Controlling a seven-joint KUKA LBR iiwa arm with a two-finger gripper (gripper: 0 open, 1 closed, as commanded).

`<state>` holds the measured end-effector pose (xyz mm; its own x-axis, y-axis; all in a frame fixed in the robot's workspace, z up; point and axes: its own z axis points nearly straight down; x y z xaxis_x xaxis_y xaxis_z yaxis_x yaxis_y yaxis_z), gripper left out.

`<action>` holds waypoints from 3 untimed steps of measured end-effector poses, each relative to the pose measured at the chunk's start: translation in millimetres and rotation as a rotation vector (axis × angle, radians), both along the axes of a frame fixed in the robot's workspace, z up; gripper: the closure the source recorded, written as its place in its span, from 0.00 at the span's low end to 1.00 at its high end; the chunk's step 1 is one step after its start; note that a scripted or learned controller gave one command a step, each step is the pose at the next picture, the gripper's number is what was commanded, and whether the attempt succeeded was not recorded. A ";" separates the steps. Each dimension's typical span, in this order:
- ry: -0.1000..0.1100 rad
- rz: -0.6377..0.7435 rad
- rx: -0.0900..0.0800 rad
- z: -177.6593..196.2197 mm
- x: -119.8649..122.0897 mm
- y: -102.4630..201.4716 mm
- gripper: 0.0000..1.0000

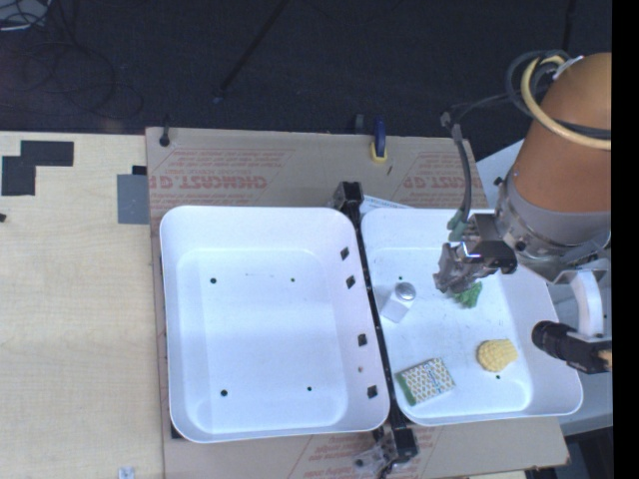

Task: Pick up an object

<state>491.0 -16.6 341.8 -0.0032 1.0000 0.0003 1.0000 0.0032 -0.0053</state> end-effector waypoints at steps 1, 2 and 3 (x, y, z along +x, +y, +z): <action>0.003 0.002 0.000 9.1 0.2 -0.5 1.00; 0.005 0.005 0.000 18.2 0.3 -1.3 1.00; 0.008 0.010 -0.001 27.4 0.6 -2.1 1.00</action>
<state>491.6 -18.7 369.2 -0.0129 0.9999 -0.0005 0.9998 0.0129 -0.0130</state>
